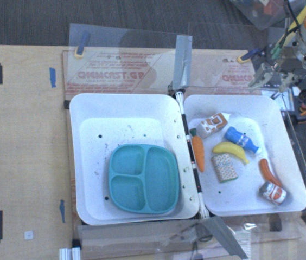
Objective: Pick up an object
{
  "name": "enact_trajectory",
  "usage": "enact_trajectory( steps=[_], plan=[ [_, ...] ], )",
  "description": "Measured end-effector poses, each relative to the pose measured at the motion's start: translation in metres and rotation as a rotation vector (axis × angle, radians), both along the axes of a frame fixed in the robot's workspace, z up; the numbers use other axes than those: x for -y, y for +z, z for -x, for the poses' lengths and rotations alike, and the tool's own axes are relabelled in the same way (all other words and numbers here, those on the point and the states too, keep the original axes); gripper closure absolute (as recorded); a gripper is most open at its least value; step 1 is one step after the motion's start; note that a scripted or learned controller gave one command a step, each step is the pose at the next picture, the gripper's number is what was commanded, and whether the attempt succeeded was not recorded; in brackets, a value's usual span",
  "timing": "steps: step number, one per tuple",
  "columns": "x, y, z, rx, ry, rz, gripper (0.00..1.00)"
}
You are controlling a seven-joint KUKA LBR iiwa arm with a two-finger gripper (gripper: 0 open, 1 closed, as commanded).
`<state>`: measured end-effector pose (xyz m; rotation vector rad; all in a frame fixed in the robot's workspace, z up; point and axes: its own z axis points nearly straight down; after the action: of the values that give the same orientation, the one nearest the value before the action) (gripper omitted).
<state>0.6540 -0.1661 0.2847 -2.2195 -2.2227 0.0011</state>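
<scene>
Two white bins on table. L bin point(82, 118): teal divided plate point(143, 179). R bin point(288, 145), L→R: carrot point(197, 152), carton point(214, 124), sponge point(225, 167), banana point(231, 151), blue bottle point(242, 138), sausage point(267, 172), can point(273, 193). Claw point(275, 76) above R bin's far-right corner; finger state can't tell.

Two white bins point(82, 112), one teal tray point(144, 179), six toy foods point(230, 150)
</scene>
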Motion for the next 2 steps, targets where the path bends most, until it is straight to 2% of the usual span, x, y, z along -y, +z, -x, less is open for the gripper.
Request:
enact_trajectory(
  steps=[1,2],
  plan=[
    [0.043,-0.157,0.068,0.0,0.064,0.0,0.0],
    [0.013,-0.197,0.076,0.006,0.198,0.002,0.0]
  ],
)
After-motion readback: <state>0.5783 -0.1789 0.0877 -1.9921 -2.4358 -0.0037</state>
